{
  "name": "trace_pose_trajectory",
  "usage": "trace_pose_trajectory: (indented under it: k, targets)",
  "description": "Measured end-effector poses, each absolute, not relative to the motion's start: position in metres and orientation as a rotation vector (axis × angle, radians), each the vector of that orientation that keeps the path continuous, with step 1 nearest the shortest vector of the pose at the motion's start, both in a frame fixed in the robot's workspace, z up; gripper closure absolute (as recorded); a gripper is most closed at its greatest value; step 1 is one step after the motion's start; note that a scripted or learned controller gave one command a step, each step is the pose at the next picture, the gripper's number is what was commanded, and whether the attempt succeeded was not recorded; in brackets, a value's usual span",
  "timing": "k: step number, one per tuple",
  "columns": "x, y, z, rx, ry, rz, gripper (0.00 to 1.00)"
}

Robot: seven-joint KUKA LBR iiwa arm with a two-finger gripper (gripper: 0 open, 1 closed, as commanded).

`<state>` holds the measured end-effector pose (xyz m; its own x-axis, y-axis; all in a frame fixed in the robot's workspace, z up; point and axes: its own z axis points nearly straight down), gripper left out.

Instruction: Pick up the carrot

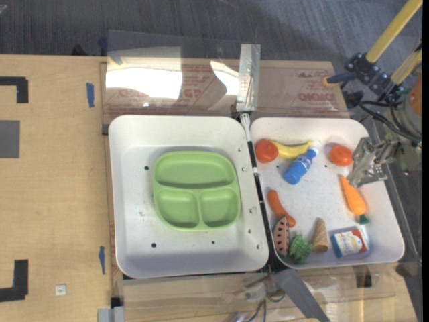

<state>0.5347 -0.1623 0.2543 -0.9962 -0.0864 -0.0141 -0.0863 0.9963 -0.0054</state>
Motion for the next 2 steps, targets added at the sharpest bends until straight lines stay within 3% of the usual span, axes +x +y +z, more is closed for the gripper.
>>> trace_pose_trajectory:
  k: [1,2]
  targets:
    - [0.541,-0.226,0.384,-0.150,3.119,-0.014,1.00]
    - [0.564,-0.221,0.158,-0.485,3.110,0.010,1.00]
